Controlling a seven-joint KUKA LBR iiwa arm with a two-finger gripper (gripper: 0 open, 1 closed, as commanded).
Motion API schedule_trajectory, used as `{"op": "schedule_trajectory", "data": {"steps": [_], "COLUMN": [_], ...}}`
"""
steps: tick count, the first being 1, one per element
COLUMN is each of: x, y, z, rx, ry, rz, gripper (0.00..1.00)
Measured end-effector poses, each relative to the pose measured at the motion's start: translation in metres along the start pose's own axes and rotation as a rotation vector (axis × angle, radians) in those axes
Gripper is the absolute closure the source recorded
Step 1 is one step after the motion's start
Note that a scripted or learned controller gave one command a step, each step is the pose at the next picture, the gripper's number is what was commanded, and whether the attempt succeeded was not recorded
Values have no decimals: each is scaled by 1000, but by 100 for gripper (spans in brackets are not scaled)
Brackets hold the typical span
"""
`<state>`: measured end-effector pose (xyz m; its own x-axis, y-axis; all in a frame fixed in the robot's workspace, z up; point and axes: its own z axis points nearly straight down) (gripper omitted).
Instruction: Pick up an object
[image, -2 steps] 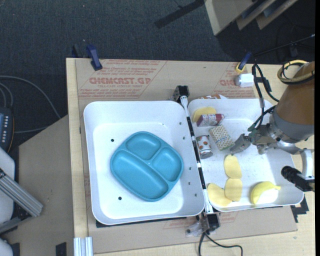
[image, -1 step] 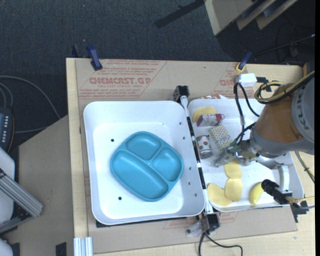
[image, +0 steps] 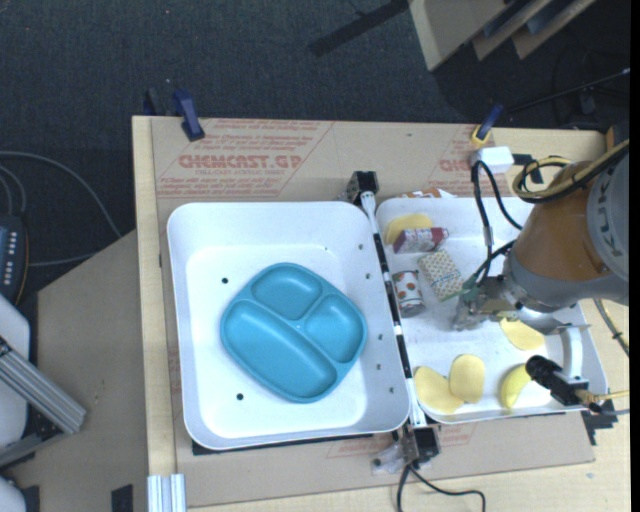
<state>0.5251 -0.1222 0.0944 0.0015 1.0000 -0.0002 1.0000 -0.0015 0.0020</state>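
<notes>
Basically nothing's picked up yet, as far as I can judge. Nearest the cam, three yellow pieces (image: 467, 376) lie side by side at the front wall of the right bin (image: 440, 345). A fourth yellow piece (image: 522, 333) sits just behind them, to the right. Next door, the left bin (image: 200, 260) holds a blue divided tray (image: 292, 330), well apart from the action. The gripper (image: 468, 308) is down low mid-floor in the right bin, between the yellow pieces & the speckled block (image: 440, 272). Can't tell how wide it's open, & no obj is visibly in it. A small can (image: 406, 290) lies left of it, near the bin's left wall. Furthest back there's a red-label packet (image: 412, 234) w/ sth yellow on it. Left to do, I'd say: close on sth, prob the block or can, & lift.
</notes>
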Motion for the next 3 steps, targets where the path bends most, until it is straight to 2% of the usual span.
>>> {"op": "schedule_trajectory", "data": {"steps": [1, 2, 3], "x": [0, -30, 4], "y": [0, 130, 90], "z": [0, 10, 10], "rx": [0, 3, 3], "ry": [0, 0, 1], "rz": [0, -3, -2], "gripper": [0, 0, 0]}}
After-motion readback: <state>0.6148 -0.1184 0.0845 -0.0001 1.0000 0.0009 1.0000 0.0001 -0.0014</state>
